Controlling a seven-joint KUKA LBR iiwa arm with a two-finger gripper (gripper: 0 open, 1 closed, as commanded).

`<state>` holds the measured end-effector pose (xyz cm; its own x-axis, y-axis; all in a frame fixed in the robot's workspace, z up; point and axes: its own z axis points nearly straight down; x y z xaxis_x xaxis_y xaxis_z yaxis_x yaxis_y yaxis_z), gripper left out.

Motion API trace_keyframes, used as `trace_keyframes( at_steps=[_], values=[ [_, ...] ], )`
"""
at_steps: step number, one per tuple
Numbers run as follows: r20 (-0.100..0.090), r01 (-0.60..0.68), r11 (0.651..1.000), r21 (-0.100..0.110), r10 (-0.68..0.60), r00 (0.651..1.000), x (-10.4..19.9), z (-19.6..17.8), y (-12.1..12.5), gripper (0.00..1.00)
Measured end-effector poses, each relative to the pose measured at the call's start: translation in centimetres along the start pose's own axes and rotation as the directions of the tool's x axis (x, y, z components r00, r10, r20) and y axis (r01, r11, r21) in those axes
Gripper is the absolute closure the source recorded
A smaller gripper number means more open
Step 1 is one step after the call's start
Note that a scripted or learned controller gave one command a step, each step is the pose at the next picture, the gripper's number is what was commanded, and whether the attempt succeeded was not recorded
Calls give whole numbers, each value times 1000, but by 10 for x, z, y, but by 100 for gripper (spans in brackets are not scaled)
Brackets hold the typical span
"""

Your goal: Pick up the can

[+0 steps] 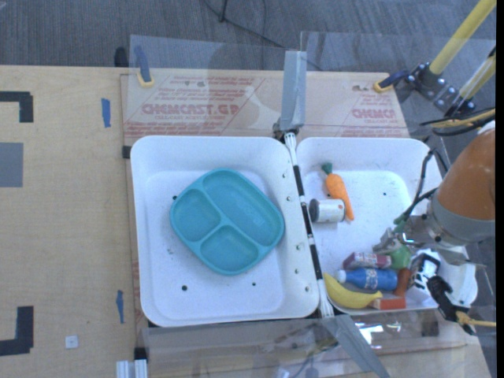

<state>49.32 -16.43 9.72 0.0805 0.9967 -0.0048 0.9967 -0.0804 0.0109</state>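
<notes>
One fixed camera looks down aslant on both white bins point(157, 160).

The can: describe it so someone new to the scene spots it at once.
Look in the right-hand shallow white bin, near its left wall beside the divider between bins. The small white cylindrical can lies on its side there, dark end facing left, just left of the orange toy carrot. It is the only plain white cylinder, apart from the colourful pile lower right.

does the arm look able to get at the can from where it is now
Probably yes. The can lies on its side in the right bin, with bare floor above it and to its right. The carrot touches or nearly touches it. The arm hangs over the same bin.
</notes>
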Motion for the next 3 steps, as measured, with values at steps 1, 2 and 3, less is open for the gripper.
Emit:
trace_keyframes(
  at_steps=[1,2,3],
  values=[
    [-4,13,1000,12,-13,1000,55,-139,43,100],
    [-4,-29,1000,10,29,1000,30,4,-13,100],
    [-7,316,949,8,-316,949,-3,-82,-12,100]
  ],
)
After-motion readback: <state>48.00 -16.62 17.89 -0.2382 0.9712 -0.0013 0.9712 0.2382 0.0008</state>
